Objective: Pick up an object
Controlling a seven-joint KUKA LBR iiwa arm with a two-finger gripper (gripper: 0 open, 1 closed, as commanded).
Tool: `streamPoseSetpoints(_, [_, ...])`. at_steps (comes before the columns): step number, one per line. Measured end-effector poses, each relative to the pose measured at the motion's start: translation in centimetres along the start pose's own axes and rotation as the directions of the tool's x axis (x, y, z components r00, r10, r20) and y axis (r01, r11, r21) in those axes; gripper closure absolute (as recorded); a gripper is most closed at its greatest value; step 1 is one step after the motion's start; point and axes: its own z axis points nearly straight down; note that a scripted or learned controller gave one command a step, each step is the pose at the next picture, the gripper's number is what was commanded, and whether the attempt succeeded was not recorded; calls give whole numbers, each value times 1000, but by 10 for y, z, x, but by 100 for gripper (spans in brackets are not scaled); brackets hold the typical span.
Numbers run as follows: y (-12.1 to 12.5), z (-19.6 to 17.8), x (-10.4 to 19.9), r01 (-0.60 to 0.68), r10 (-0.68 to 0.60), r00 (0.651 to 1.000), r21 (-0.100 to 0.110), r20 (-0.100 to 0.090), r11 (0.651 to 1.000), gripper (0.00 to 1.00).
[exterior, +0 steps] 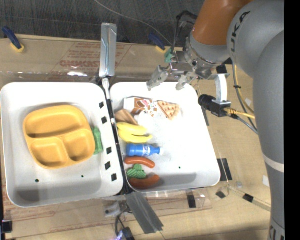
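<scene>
Left white bin [10, 134]: a yellow three-compartment plastic tray [57, 135], with a green leafy toy [97, 140] touching its right edge. Right white bin [200, 149]: along the left wall, from far to near, a brown bread-like piece [125, 116], yellow toy banana [132, 131], blue bottle [143, 150], red sausage [139, 161], green vegetable [136, 172] and brown sausage [144, 182]; a pizza-printed carton [152, 107] lies toward the far side. The two-finger gripper [169, 83] hovers above the far rim, jaws spread and holding nothing, apart from every object.
</scene>
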Motion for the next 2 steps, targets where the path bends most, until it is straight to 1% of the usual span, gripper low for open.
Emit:
streamPoseSetpoints(1, [-72,98,-27,52,-52,999,5,0,999,0])
streamPoseSetpoints(2, [-63,140,-41,-20,20,1000,3,-1,1000,0])
